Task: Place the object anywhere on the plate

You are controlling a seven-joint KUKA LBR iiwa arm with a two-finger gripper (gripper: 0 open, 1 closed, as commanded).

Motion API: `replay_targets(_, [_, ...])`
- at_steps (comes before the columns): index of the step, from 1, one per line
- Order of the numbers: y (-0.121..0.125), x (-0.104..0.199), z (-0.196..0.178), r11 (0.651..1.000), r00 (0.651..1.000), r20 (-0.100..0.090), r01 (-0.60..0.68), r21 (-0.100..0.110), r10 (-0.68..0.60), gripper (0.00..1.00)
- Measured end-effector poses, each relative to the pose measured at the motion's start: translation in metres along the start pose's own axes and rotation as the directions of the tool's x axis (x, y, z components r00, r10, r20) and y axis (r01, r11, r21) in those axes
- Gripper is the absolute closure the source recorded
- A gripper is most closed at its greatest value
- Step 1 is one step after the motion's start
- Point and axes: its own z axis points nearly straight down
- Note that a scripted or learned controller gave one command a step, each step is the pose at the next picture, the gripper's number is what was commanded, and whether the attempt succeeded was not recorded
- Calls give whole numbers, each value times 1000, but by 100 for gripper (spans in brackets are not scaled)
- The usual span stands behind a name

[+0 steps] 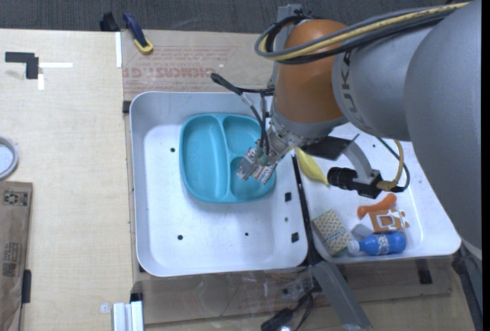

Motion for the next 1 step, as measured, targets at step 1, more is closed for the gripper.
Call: replay_targets(1, [0,-1,0,1000,1000,1,-1,-1,1,0])
